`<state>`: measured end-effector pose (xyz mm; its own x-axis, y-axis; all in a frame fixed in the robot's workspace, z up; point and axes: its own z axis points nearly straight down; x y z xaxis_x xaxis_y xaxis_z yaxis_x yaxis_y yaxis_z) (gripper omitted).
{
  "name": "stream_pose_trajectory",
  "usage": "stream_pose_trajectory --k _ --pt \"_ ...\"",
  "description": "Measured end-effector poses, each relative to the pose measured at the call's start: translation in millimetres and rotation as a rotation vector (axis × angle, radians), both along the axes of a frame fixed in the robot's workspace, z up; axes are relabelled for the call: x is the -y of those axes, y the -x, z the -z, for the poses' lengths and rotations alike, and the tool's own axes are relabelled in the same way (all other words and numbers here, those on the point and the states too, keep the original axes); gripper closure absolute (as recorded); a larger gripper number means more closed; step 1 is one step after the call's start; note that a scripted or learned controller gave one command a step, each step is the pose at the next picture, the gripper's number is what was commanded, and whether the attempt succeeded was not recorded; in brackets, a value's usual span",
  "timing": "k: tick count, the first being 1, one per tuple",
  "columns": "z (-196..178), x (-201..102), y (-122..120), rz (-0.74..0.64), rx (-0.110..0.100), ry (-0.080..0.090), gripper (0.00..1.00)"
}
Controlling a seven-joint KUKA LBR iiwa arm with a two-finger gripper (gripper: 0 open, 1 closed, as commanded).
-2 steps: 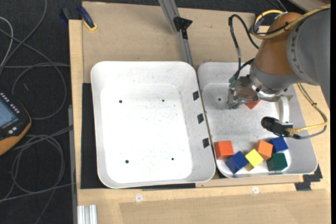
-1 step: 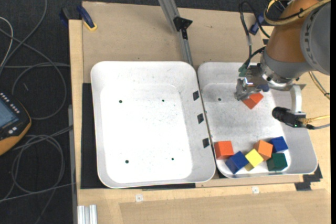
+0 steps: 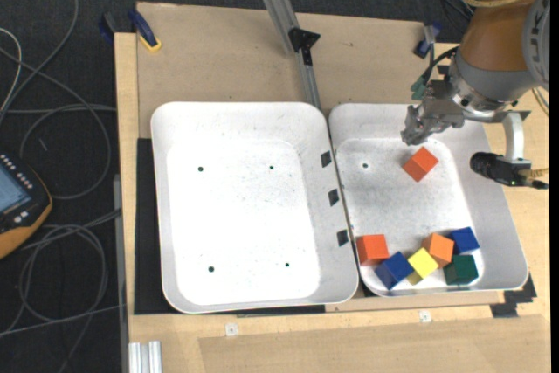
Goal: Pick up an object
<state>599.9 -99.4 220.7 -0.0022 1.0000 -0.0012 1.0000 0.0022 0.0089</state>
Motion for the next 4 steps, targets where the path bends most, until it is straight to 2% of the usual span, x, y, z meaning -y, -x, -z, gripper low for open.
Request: stream_pose_trajectory --k 1,2,3,4 --pt "-40.8 -0.2 -1.3 0.001 -0.003 0.0 1.0" --pt "-26.8 -59.6 -1.9 -0.005 -0.011 -0.004 1.0" --pt "-34.7 -114.8 -0.5 -0.005 -0.007 -0.004 1.0" --pt "-19.8 -161.6 11.1 -0.003 -0.013 -0.004 1.0"
